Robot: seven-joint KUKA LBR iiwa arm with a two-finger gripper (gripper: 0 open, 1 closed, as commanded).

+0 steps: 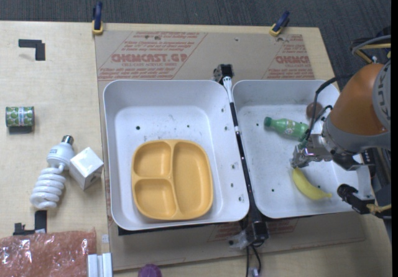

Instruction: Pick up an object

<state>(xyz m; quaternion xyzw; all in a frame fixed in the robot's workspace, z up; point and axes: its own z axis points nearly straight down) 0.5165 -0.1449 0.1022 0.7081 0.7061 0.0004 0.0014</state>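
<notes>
The pincer (303,157) hovers low in the approach step, its grip state impossible to tell; next it must descend onto the banana (309,186) just below.

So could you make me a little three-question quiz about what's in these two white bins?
1. True or false: the yellow divided plate lies in the left bin.
2. Which two things lie in the right bin?
3. Multiple choice: the gripper is nearest to A) the light bulb, B) the banana, C) the small can.

Key: 1 true. 2 the green bottle and the banana. 3 B.
</notes>
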